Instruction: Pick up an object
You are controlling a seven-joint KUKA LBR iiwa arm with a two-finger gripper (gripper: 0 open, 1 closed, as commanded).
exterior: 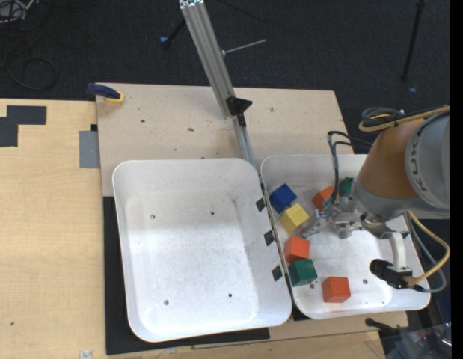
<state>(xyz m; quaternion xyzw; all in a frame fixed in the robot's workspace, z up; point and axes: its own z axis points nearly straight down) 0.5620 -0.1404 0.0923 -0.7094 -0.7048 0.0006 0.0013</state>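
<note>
In the right bin (381,294) lie several small blocks. A blue block (283,197) and a yellow block (295,217) sit by the bin's left wall, with an orange block (296,248) and a green block (303,272) below them. Another orange block (336,289) rests near the front rim. A small orange block (323,198) and a green piece (345,186) lie right beside my gripper (334,223), which hangs low over the middle of this bin, just right of the yellow block. The wrist hides the fingertips.
The left bin (141,193) stands beside the right one, with black clips along the shared wall. A slanted aluminium bar (213,58) rises behind the bins. Cables loop around the arm at the right. A blue-yellow tool (104,92) lies at the bench's far left corner.
</note>
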